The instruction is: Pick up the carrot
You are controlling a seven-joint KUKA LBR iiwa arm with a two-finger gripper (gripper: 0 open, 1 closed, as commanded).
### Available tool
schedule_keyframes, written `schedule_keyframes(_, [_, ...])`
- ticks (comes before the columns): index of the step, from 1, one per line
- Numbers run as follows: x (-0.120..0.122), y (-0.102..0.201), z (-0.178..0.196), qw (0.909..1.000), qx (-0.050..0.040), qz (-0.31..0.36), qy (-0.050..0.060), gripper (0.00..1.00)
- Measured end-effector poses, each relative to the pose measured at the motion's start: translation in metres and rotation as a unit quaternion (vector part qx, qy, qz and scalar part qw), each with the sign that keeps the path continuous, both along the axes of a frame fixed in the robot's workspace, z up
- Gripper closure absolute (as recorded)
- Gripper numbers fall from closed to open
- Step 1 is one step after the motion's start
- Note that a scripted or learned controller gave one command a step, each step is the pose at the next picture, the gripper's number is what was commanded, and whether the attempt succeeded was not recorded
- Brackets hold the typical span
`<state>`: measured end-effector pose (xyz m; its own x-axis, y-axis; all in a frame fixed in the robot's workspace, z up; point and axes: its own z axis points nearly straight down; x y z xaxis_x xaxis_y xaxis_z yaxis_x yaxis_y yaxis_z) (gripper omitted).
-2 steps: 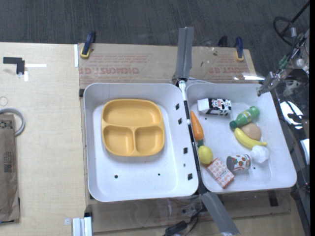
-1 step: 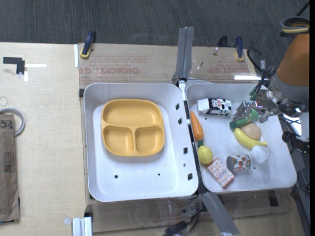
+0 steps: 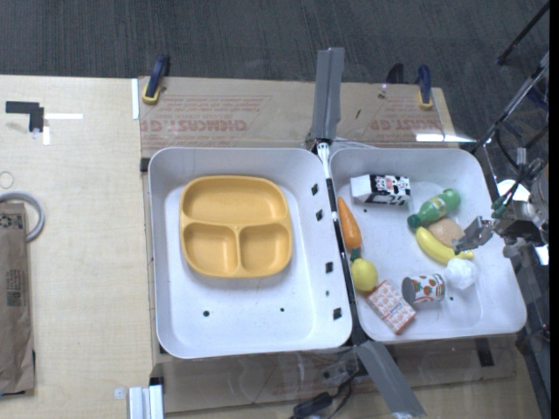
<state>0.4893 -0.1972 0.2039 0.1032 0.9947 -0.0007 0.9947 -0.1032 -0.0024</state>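
Observation:
The carrot [image 3: 349, 223], orange with a green stub at its lower end, lies along the left wall of the right bin [image 3: 494, 317], just above a yellow lemon [image 3: 363, 274]. My gripper [image 3: 477, 234] hangs at the right side of the same bin, over the banana [image 3: 433, 245] and a tan round piece [image 3: 446, 230], far to the right of the carrot. Its fingers are small and dark in this view, and nothing is seen between them.
The right bin also holds a milk carton [image 3: 381, 189], a green bottle [image 3: 434, 208], a small can [image 3: 423, 290], a white ball [image 3: 461, 272] and a pink box [image 3: 390, 307]. A yellow divided plate [image 3: 235, 226] sits in the left bin [image 3: 166, 260].

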Motion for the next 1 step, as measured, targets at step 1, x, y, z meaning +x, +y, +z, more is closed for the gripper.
schedule_keyframes(1, [0.0009, -0.0003, 0.0082, 1.0000, -0.0001, 0.000, 0.000, 1.00])
